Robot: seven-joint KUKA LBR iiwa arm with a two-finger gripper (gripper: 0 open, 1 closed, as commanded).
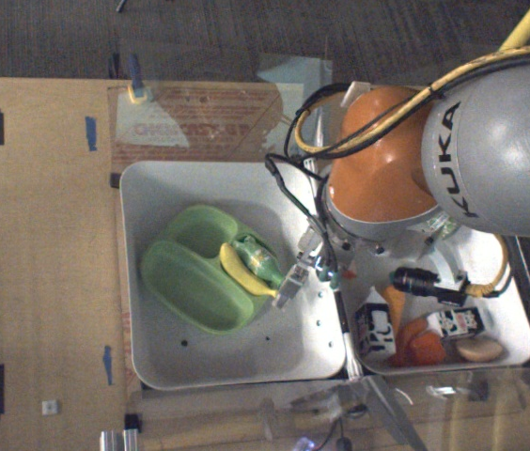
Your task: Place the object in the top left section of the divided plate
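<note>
Banana [243, 272] is lying across the green divided plate [185, 285] in the left bin [152, 346], at about 3 o'clock. Gripper [295, 280] sits at its end; fingers look slightly apart, not clamping. Looks like release stage; next it'd need a clean lift away.

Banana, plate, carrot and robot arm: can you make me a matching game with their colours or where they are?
Things:
1. banana
2. plate
3. carrot
4. band on the robot arm

Clues:
A. green, sitting in the left bin
B. orange and round, high above the bins
C. yellow, lying on the plate beside a green thing
D. orange and pointy, in the right bin near the small cartons

Pairs: 1-C, 2-A, 3-D, 4-B
</note>
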